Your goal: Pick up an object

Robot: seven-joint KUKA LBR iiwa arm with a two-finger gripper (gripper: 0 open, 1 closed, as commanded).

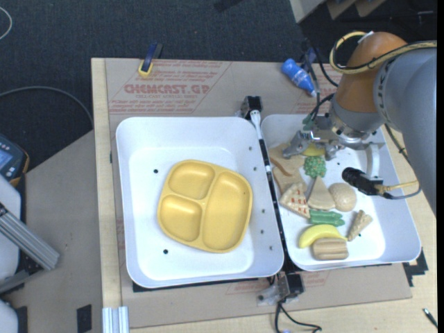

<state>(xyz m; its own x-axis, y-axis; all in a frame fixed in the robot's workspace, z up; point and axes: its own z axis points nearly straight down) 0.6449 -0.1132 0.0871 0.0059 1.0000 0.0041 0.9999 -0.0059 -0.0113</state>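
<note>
Toy bread (pixel 330 249) lies nearest you; gripper (pixel 310 159) sits over broccoli (pixel 314 165), its state unclear. Broccoli is probably light, rigid: pinch its stem.

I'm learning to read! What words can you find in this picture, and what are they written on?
"CHEMCAST" in big red letters, then what looks like "G.P", on the brown paper sheet under the two white bins.
Smaller red lines above and below that word on the same sheet: too blurred to read.
Faint red print on the sheet's front edge, below the left bin: too blurred to read.
The yellow tray and the toy food show no words.
</note>
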